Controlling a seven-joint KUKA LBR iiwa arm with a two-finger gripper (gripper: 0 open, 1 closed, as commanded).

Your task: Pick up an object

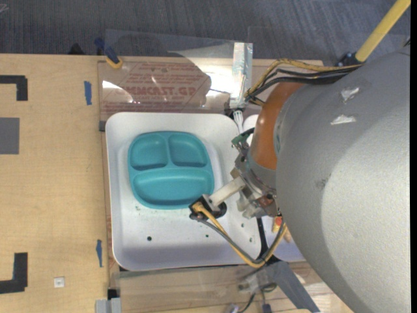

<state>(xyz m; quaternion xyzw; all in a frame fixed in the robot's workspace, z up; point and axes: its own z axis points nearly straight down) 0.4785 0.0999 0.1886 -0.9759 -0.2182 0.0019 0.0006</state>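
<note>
A teal divided plate (171, 168) with three compartments lies flat in the upper left part of the left white bin (117, 194). My gripper (253, 199) hangs low over that bin's right edge, just right of the plate's lower right corner and largely hidden under the big grey arm (352, 162). I see nothing held in it. The arm covers the right bin.
A clear plastic panel with red lettering (163, 87) stands behind the left bin. The wooden bench (52, 175) with black marks and blue tape stretches to the left. A few small dark specks (149, 238) dot the bin floor below the plate.
</note>
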